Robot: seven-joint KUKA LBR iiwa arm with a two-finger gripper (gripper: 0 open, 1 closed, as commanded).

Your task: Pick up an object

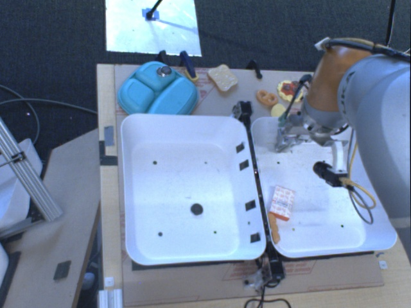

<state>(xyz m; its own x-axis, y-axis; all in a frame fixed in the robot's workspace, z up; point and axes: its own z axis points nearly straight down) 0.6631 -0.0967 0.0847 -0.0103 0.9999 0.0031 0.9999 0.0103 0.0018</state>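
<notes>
In the right bin, a small white and red packet lies near the left wall. Just below it rests a thin orange stick. A small dark round object sits on the floor of the left bin. My gripper points down over the far left corner of the right bin, well above the packet in the picture. The grey arm with its orange band covers the bin's far right part. Nothing shows in the gripper's grasp.
Behind the bins lie a blue compartment tray, a toast slice, an orange pretzel shape, a yellow piece and a round toy food. A black divider with clips runs between the bins. Cables hang from the wrist.
</notes>
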